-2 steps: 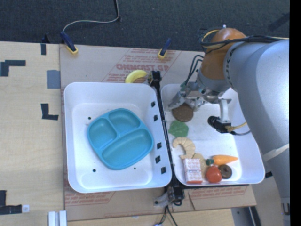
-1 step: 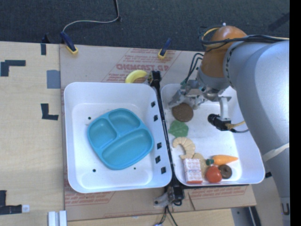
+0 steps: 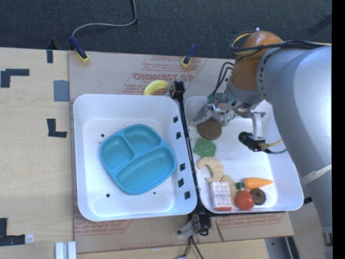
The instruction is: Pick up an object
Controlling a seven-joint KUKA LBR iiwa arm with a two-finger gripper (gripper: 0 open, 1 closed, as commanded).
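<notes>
Brown round cookie (image 3: pixel 209 129) sits partly hidden under the jaws (image 3: pixel 215 114), whose state I cannot tell.

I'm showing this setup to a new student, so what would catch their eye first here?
Probably the big grey arm with its orange band, reaching in from the right over the right bin, its gripper just above a brown round item. Next, the blue tray alone in the left bin, then the toy food clustered at the right bin's near end.
</notes>
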